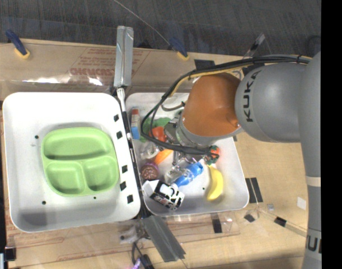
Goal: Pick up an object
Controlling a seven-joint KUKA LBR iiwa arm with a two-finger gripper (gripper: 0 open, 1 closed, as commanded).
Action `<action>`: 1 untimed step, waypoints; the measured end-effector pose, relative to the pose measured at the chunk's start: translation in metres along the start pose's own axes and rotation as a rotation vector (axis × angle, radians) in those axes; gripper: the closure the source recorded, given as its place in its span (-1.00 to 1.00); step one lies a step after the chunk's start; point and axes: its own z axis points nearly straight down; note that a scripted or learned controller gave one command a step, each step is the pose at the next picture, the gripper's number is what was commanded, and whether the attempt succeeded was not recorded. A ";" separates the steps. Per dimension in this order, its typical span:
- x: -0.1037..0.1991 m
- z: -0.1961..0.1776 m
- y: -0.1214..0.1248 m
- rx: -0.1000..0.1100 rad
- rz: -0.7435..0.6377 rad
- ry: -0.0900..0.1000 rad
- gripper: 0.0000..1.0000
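1. The right bin [238, 172] holds a heap of small objects, any of which could be the one to pick: a yellow banana [215, 185] near the bin's right wall, a blue object [188, 174] just left of it, a black-and-white object [167, 195] at the bin's near edge, an orange piece [164, 156] and a brownish round thing [149, 171] toward the left wall.
2. A red item [158, 132] and an upright tube-like thing [135, 122] lie farther back in the same bin, partly hidden by cables.
3. The gripper [181, 164] reaches down into the middle of this heap, just above the blue object and beside the orange piece.
4. Its metal tip sits among the clutter and is small in the view, so whether it is spread or closed cannot be told, and no object can be seen held in it.
5. The arm [271, 102], grey with an orange band [212, 105], leans in from the right and covers the back half of the right bin.
6. Black cables [176, 88] loop from the wrist over the bin's rear edge.
7. The left bin [14, 150] sits touching the right one and contains a green divided tray [78, 160] with three compartments, lying flat near its centre.
8. Both bins rest on a brown bench [260, 217].
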 end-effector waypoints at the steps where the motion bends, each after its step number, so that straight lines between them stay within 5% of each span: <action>1: -0.002 -0.011 0.001 0.001 -0.006 -0.003 1.00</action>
